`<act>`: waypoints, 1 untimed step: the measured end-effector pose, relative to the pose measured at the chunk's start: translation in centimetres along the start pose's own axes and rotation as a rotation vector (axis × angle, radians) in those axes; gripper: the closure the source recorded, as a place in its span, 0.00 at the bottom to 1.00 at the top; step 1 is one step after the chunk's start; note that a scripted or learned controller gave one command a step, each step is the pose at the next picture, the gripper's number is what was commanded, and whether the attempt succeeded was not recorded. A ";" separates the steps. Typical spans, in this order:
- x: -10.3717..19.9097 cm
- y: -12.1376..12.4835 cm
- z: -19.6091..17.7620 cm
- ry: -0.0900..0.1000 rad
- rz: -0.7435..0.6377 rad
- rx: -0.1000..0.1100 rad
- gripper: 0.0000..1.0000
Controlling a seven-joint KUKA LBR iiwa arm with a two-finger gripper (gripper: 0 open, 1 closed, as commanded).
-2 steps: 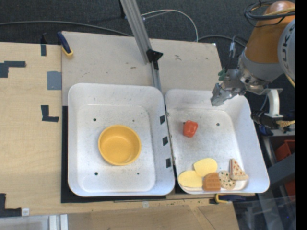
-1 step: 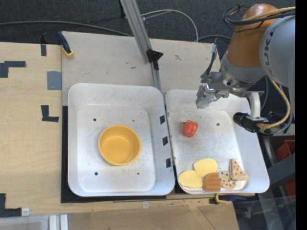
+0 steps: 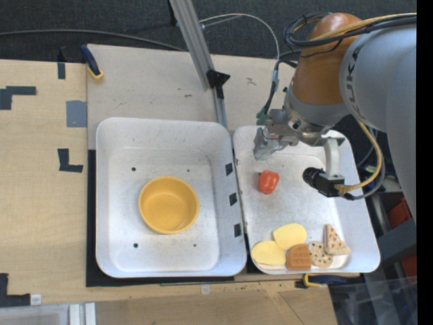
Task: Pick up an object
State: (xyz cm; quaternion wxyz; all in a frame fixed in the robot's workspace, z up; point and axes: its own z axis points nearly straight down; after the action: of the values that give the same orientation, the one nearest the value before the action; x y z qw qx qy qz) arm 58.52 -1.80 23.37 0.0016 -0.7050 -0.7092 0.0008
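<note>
Two white bins are seen side by side on the worktop [image 3: 155, 80]. In the left bin [image 3: 111, 141] a yellow bowl [image 3: 168, 204] is set upright, a little below the bin's middle, well apart from the walls. In the right bin [image 3: 358, 242] a small red pepper [image 3: 268, 181] is found near the upper middle of the floor, alone and touching nothing else. Along the near edge of that bin a cluster of food pieces is gathered: two pale yellow slices [image 3: 279, 244], one overlapping the other, an orange-brown square [image 3: 298, 257] just beside them, a round cracker [image 3: 317, 253], and a wedge [image 3: 333, 240] leaning at the right end. The pincer [image 3: 265, 145] is held over the upper left part of the right bin, just above and slightly left of the pepper, apart from it. Nothing is seen between its tips; whether it is wide or narrow cannot be told. The grey arm [image 3: 385, 66] with its orange band is reached in from the right
</note>
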 end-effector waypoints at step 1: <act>5.2 0.0 1.3 0.000 0.000 0.000 1.00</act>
State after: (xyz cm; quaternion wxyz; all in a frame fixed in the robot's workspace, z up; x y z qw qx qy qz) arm 58.47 3.40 22.12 0.0016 -0.7048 -0.7094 0.0011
